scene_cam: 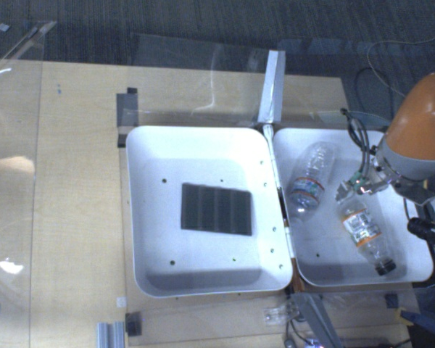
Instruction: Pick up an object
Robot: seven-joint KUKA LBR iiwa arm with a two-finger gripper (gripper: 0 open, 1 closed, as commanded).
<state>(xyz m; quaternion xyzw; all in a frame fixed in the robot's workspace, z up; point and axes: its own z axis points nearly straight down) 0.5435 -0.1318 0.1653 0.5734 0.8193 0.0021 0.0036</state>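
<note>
Orange-labelled bottle (365, 232) lies slanted, black cap toward lower right

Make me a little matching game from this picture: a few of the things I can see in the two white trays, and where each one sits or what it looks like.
Things:
1. dark ribbed mat
2. clear bottle with blue label
3. bottle with orange label and black cap
4. orange band on the arm

Descriptions:
A. lying in the right bin, nearer its front right corner
B. flat in the middle of the left bin
C. above the right bin's right side
D. lying in the right bin, near the divider between the bins

Pairs: 1-B, 2-D, 3-A, 4-C
</note>
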